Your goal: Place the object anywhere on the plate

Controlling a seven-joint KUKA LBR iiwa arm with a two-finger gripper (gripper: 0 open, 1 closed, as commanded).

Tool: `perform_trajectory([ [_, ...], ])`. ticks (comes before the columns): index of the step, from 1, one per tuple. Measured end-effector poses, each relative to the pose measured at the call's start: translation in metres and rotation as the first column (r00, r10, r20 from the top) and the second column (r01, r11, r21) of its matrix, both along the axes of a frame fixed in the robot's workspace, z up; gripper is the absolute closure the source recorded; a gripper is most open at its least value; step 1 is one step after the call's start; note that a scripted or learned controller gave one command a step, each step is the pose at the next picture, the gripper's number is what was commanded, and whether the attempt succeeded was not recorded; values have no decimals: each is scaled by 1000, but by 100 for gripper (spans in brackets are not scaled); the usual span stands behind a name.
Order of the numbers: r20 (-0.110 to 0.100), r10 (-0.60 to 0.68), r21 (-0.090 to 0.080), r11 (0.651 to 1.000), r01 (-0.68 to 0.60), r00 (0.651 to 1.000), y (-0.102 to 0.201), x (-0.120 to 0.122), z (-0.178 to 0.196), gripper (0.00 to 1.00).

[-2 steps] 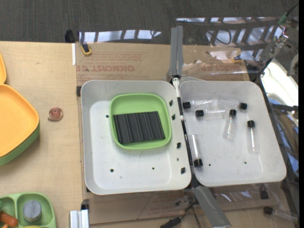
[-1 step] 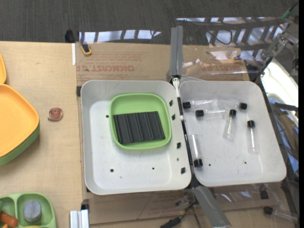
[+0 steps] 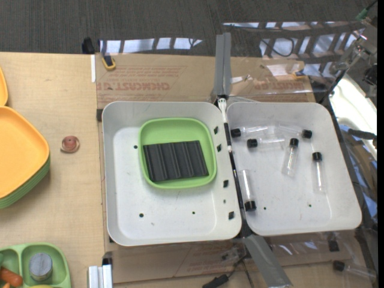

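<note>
Block, dark and ribbed, lies flat on the green plate, a little toward the plate's near edge, its long axis running across the view from left to right and its ribs crossing that axis. The plate sits in the upper middle of the left bin. If the block is the object meant, the task looks already met as things lie. In the right bin lie several clear tubes with black caps, loosely scattered and well apart from the plate. The nearest tube lies just beside the wall between the bins, its long axis running away from the viewer and its cap at the near end. Should a tube be the object, the carry would go leftward over that wall, and since the arm comes in from the right, the tubes lie nearer to it than the plate does. How the fingers stand cannot be told. Both bins rest on the counter.
</note>
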State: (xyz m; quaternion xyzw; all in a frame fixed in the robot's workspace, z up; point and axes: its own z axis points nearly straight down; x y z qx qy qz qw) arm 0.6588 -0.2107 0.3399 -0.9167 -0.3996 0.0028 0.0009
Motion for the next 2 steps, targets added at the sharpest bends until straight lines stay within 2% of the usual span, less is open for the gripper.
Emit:
perform_trajectory([
  [1,1,-69,0,998,69,998,7,-6,-20,0],
  [2,0,-217,0,976,217,976,-4,-5,-44,0],
])
